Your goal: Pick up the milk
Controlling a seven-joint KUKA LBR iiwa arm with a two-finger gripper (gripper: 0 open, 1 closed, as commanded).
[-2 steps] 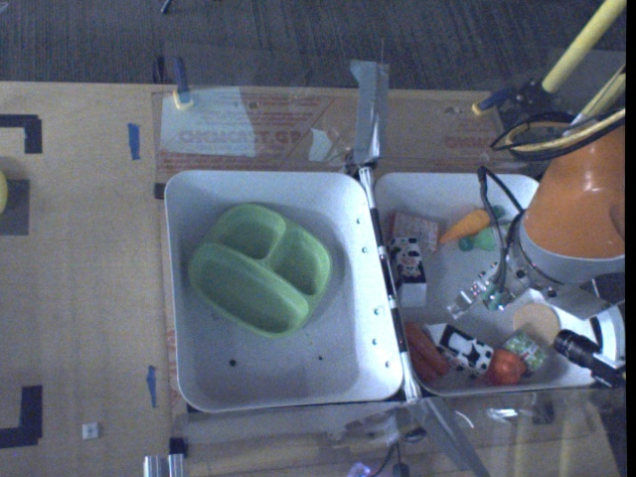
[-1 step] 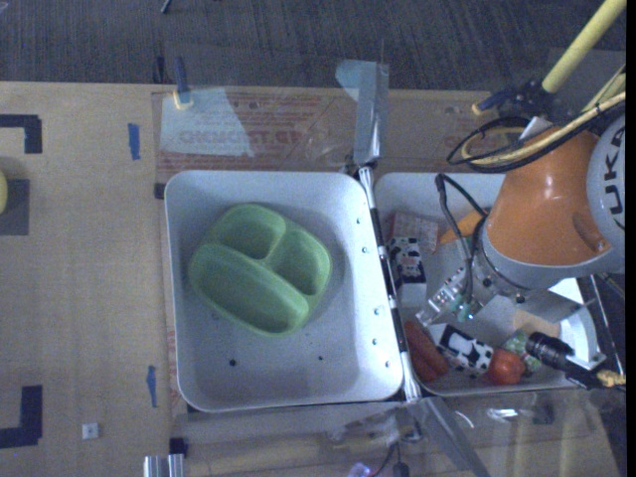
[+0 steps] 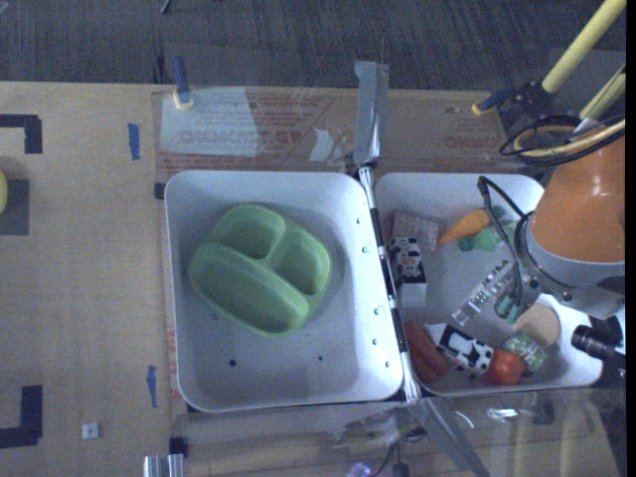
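Landmark: the divider [image 3: 383,266], the pair of touching bin walls running down the middle of the bench, is taken as reference for all places.

Left bin [image 3: 199,366]: a green sectioned plate [image 3: 260,264] is seen well to the left of the divider, alone on the white floor.

Right bin [image 3: 586,374]: several small items are crowded here, right of the divider.

Milk [image 3: 406,261]: a small black-and-white cow-patterned carton is seen lying just beside the divider, on its right, below a pinkish packet [image 3: 413,230].

Second patterned item [image 3: 467,348]: a similar black-and-white object is seen further from the divider and nearer the bin's front wall, between a red sausage-like toy [image 3: 425,351] and a red-and-green toy [image 3: 509,364]. Which of the two is the intended milk cannot be settled with certainty.

Other items: a carrot [image 3: 465,227] lies towards the back wall.

Arm: the orange band [image 3: 586,217] is seen far right of the divider, over the right bin.

Gripper [image 3: 497,291]: a metallic assembly is visible below the band, well apart from the carton; whether it is open or closed cannot be told, and nothing is seen in it.

Risk 1: the look-alike item may be grasped instead, being nearer the gripper.

Risk 2: the carton's closeness to the divider may block a descent on that side, so that it is pushed rather than gripped.

Risk 3: the adjoining packet may be caught along with it.
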